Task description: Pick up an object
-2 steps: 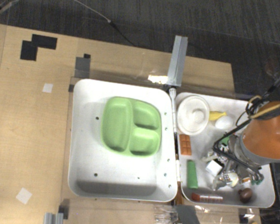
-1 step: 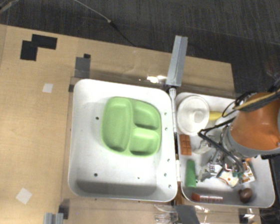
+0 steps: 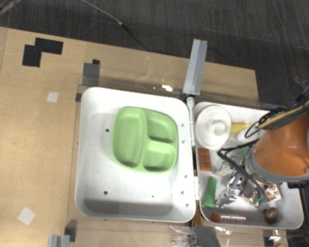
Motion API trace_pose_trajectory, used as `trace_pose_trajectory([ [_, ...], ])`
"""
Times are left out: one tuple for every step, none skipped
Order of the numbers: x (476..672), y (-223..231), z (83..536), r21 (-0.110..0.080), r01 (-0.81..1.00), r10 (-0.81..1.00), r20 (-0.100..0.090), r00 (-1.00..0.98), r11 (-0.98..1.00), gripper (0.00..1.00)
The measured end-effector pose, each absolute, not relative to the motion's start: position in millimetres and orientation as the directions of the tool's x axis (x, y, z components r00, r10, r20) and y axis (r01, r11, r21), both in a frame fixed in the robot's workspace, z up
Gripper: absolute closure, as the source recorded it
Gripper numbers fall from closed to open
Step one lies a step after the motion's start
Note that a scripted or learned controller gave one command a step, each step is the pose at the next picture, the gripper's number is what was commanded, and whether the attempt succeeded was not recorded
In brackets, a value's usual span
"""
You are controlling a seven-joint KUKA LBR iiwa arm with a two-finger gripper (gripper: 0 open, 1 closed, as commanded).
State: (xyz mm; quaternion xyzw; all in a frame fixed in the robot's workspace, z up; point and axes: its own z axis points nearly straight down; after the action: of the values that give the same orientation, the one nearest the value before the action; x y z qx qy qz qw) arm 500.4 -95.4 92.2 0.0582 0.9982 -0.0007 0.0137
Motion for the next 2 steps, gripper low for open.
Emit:
trace_pose_trajectory([
  [501.9, -104, 92, 0.007, 0.255, 0.255, -0.023, -0.967, 0.967, 0.00],
  [493.7, -147, 92, 0.004, 0.318, 0.318, -0.024, -0.948, 0.948, 0.00],
])
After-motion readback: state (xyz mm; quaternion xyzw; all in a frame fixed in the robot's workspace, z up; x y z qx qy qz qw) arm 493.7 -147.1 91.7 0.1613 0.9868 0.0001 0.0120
